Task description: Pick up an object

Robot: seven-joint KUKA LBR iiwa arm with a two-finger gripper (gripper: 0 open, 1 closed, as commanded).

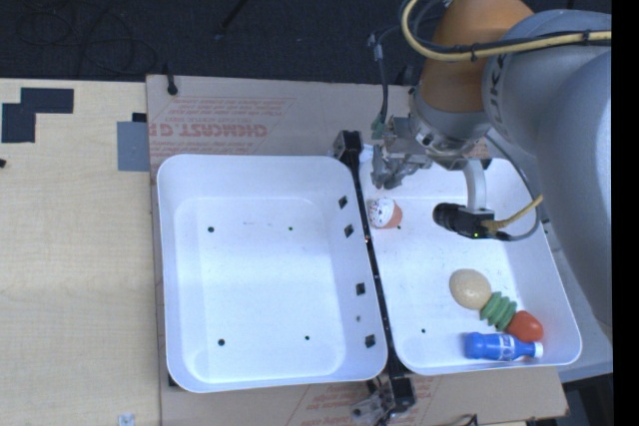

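Arm [519, 75] fills upper right. Right bin [559, 304] holds objects. Gripper [391, 177] hovers center-right, above small orange-white object [383, 213] by the divider; finger state cannot be told. Best: descend straight, centered, clear of bin wall.

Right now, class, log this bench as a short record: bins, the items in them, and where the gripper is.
left bin: white, shallow
right bin: white, shallow, holds all the items
small orange and white item: by the right bin's left wall
cream egg-shaped item: near the green and red toy
blue bottle: lying at the near edge
gripper: above the far left corner of the right bin, holding nothing visible
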